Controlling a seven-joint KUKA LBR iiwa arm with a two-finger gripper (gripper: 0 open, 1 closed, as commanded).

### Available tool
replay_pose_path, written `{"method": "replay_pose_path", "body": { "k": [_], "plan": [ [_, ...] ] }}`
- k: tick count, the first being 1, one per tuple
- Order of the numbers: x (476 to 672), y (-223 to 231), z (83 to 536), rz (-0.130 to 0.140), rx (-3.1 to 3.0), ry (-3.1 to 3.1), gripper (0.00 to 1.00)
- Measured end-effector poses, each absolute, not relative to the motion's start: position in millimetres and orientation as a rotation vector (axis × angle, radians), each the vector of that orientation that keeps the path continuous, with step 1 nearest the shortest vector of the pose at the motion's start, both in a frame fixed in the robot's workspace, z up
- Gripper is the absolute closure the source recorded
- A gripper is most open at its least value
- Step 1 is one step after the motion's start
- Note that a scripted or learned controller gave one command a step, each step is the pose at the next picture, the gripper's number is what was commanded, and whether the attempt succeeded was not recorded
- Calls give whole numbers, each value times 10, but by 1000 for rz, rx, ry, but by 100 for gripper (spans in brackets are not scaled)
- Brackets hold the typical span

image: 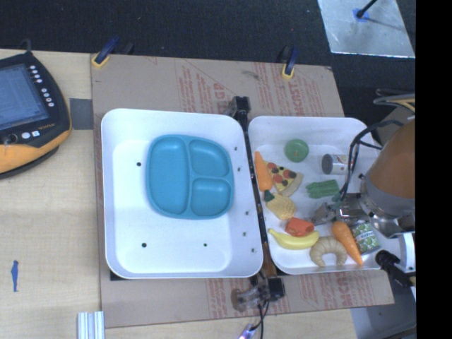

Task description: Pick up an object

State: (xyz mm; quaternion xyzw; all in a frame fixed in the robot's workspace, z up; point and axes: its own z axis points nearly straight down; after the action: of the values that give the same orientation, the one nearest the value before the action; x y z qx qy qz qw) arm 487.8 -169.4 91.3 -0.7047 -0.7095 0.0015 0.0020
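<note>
in the camera view the desk [49, 217] carries two shallow white bins side by side on a cardboard sheet held by clamps, likely so neither slides when the arm presses down. the left bin [123, 189] holds a blue divided plate [189, 176] lying flat near its middle, a probable drop spot with room around it. the right bin [282, 129] holds the toy foods, crowded toward its 6 o'clock half: a green round piece [296, 150] at 12 o'clock, a pizza slice [286, 179] and an orange piece [262, 171] at 9 o'clock, a green flat piece [323, 188] near centre, a yellow waffle-like piece [280, 206], a red piece [300, 226], a banana [292, 239] touching it below, a croissant [328, 250] and a carrot [347, 240] at 5 o'clock, with a small grey can [333, 163] at 2 o'clock. the arm [395, 175] comes in from 3 o'clock and hangs over that bin's right edge, so it seems to be settling on a target. the hand [327, 212] sits low just beside the carrot's upper end and near the red piece; i cannot tell whether it is released or clenched, and nothing is seen between its tips. the carrot, lying slanted and partly free of its neighbours, looks the nearest candidate.
</note>
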Motion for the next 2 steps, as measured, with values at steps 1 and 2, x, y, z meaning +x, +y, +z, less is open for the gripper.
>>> {"method": "replay_pose_path", "body": {
  "k": [1, 2],
  "plan": [
    [4760, -1666, 914, 4, -2211, -2226, 0],
    [4765, -1678, 1018, 6, -2205, -2233, 100]
  ]
}}
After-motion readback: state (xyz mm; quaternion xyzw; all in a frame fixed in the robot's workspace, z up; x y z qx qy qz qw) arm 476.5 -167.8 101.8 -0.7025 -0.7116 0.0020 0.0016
